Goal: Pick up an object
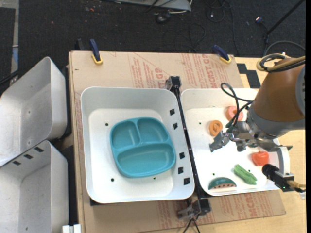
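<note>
Pink toy [231, 112] half hidden behind arm [277, 101].

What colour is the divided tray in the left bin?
Teal blue; the divided tray shows best in the camera view.

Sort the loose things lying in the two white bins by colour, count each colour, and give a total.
Teal: 1, the divided plate in the left bin.
Orange: 1, the ring-shaped piece.
Pink: 1, a piece partly behind the arm.
Red: 1, the chunk.
Green: 1, the long piece.
Green and red: 1, the melon slice.
Total: 6
</note>
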